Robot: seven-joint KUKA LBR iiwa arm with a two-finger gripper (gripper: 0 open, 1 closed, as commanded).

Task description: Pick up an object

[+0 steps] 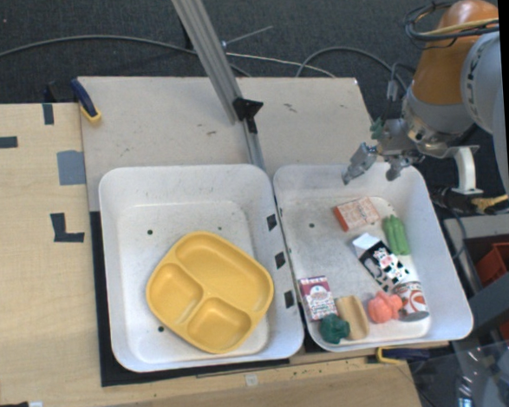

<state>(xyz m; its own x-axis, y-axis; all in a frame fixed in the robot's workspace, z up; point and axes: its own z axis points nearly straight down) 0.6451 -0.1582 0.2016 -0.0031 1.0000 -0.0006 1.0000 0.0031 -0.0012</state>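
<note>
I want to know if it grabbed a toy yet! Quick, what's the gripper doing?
Gripper: open, holding nothing, up over the far edge of the right bin.

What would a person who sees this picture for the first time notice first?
Most likely the yellow divided tray, lying alone in the left bin. Next comes the cluster of small colourful items in the right bin, among them a green piece and a black-and-white carton. The gripper hangs open above that bin's far edge, holding nothing.
</note>
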